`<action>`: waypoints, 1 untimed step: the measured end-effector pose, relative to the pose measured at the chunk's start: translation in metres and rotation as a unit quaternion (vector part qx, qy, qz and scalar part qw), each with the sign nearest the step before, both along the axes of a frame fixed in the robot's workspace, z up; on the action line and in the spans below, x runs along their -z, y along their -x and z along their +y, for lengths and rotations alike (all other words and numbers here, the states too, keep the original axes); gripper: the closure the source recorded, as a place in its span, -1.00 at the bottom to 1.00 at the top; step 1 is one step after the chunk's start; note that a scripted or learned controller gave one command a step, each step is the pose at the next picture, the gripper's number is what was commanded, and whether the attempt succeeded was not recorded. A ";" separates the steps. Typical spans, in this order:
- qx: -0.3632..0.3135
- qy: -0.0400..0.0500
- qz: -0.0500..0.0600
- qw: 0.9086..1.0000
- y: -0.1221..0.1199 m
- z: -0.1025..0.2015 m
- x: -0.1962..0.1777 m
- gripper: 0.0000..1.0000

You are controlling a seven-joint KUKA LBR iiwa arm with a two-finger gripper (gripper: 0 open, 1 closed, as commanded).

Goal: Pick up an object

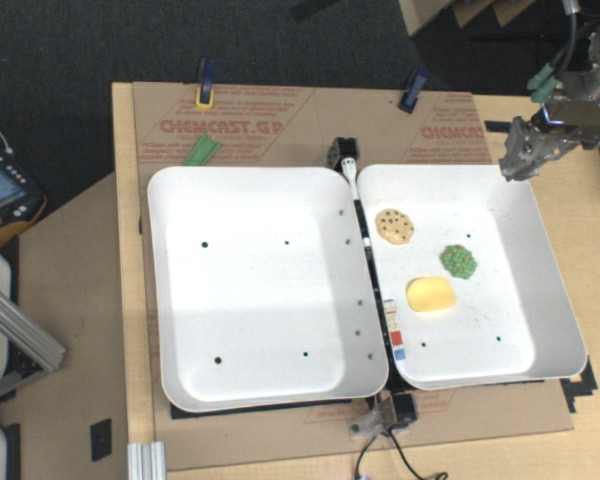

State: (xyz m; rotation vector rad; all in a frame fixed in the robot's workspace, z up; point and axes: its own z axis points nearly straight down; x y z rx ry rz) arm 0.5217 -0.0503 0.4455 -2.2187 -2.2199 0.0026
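Three small objects lie in the right bin [540, 268]: a round tan cookie with dark chips [394, 226], a green bumpy broccoli-like piece [458, 261], and a yellow rounded block [431, 295]. My gripper [520, 163] hangs at the right bin's far right corner, above the rim, well away from all three objects. Nothing shows between its fingers.
The left bin [180, 208] lies beside the right one, with a black divider strip [363, 238] between them. Cardboard [280, 118] underlies both bins, held by a yellow clamp [205, 86] and a blue clamp [414, 88]. A green tag [200, 150] lies on the cardboard.
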 end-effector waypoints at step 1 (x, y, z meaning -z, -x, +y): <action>0.001 0.000 0.001 1.000 0.002 -0.009 0.029 1.00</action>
